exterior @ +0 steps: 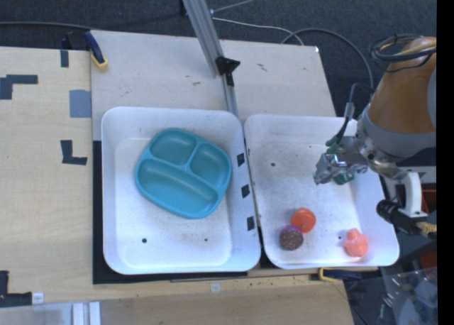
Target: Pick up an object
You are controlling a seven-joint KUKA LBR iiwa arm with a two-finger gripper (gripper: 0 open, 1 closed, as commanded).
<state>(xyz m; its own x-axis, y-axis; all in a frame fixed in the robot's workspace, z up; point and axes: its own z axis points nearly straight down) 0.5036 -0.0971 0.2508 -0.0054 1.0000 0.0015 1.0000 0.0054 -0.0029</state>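
R bin (284,139): 3 objs; L bin (120,245): 1 tray (184,172)

You've got blue plate (184,172): smooth plastic, slight gloss. Bins (120,245): white plastic, matt, speckled w/ scuffs. Bench (35,196): pale wood, matt. Gripper (332,172): shiny metal. Pole (200,15): brushed metal.
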